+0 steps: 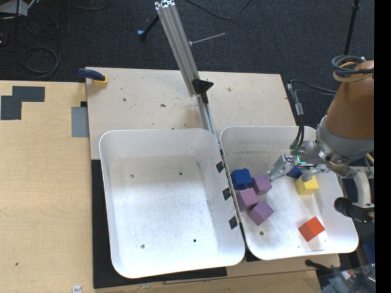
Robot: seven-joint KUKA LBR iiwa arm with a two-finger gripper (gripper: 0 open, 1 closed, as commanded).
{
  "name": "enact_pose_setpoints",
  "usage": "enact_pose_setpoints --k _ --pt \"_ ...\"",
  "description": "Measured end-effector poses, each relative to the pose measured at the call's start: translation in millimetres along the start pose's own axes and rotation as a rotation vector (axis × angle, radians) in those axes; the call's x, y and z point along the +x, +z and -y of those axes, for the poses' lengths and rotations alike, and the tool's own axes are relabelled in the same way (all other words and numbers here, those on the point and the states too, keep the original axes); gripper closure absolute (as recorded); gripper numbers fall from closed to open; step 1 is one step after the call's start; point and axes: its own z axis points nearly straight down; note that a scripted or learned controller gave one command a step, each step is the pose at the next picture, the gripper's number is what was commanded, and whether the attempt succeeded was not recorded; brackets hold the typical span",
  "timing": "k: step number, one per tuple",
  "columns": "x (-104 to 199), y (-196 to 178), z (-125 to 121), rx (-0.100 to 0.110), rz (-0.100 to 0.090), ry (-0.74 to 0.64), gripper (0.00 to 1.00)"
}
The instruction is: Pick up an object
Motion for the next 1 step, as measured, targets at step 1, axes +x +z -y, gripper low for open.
enact_pose_setpoints --k 1 --pt "-1.2 -2.4 -0.7 -0.005 0.001 0.004 0.0"
